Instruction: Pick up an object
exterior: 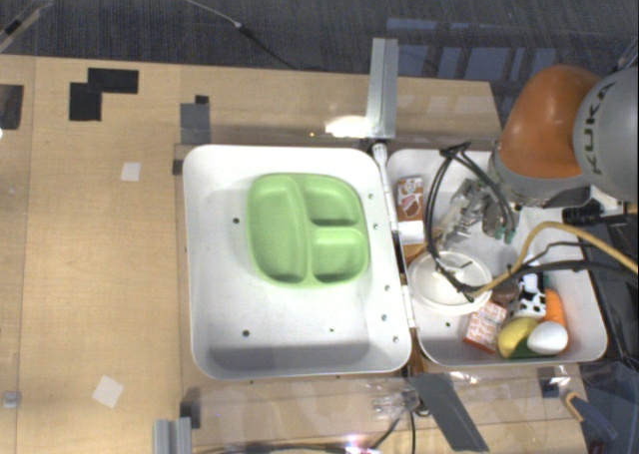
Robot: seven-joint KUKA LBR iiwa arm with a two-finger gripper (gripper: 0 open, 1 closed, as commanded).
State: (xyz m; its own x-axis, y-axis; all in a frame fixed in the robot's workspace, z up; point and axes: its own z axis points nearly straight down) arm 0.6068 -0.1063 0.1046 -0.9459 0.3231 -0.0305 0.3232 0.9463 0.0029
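Wooden bench (90, 272) fills the lower scene, dark carpet along the top edge with a thin cable trailing across it. Black patches sit on the wood at far left, and small pale squares lie further down. Moving in, the left bin (215, 337) holds a green divided plate (305, 227), three compartments, lying flat near the bin's middle. A metal post (382, 88) rises behind the seam where the two bins meet.

Now the right bin (589, 342), and it's busy. A small brown and white packet (409, 195) rests near its upper left corner. Below that, a white bowl (449, 282) sits near the bin's centre. The gripper (469, 221) hangs just above and behind the bowl, black cables looping around it; whether its jaws are spread or closed, I cannot tell, and nothing shows between them.

Front right corner: a red and white packet (486, 325), a yellow lemon-like fruit (516, 335), a white egg shape (547, 338), an orange carrot-like piece (554, 307) and a black and white toy (532, 294), all clustered touching. Above, the arm's orange band (544, 123) looms at right.
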